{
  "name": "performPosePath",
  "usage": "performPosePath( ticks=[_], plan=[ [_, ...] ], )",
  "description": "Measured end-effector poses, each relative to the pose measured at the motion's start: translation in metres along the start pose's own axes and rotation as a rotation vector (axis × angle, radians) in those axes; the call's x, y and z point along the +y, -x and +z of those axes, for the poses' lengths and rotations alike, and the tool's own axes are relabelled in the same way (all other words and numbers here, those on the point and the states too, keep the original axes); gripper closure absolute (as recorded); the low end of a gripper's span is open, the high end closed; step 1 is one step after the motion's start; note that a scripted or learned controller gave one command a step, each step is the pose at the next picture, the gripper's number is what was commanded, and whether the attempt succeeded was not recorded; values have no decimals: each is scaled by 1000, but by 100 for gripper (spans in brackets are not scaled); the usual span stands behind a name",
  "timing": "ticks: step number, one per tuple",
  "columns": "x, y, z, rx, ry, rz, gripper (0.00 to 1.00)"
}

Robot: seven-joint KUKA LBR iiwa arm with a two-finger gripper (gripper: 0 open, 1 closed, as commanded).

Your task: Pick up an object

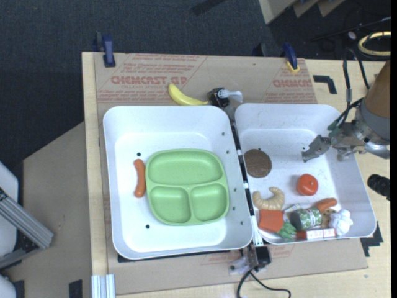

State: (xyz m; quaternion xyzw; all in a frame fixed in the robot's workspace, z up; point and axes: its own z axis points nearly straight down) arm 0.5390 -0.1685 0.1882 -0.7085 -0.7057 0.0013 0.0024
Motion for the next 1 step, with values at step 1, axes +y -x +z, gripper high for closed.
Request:
performPosePath(
  ticks=[1],
  plan=[
    [-20,-4,109,1,-1,-3,0]
  ],
)
